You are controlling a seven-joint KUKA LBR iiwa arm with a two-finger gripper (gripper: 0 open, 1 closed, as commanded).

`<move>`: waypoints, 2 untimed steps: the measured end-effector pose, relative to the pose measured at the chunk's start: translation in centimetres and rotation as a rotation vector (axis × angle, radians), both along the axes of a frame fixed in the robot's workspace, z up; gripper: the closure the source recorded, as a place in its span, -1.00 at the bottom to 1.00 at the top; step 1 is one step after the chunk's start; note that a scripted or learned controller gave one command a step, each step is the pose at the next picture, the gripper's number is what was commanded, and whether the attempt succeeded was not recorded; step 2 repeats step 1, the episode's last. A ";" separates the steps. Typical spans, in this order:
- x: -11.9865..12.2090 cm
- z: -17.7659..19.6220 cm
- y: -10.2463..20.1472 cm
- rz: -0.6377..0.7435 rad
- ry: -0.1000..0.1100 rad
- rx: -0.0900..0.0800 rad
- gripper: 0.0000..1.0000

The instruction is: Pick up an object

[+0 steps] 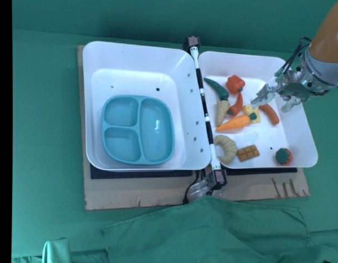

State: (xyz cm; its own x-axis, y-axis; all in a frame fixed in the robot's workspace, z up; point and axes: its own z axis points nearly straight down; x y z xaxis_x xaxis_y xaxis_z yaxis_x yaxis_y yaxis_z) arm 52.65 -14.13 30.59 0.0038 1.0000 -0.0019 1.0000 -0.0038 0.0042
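Observation:
The right white bin holds several toy foods: a green pepper, a red pepper, a small orange chili, a carrot, a red sausage, a yellow piece, a pale corn-like piece, a beige croissant, a brown waffle and a red-green ball. My gripper hangs over the bin's right side, just above the sausage, fingers spread open with nothing between them.
The left white bin holds a light blue divided plate. A striped black-and-white bar runs between the bins. Green cloth is bunched in front of the bench.

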 end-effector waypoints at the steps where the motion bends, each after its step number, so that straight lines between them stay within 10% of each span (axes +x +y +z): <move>1: 0.1 1.3 -0.1 -0.003 -0.007 -0.002 1.00; 2: 0.1 1.3 -0.1 -0.003 -0.007 -0.002 1.00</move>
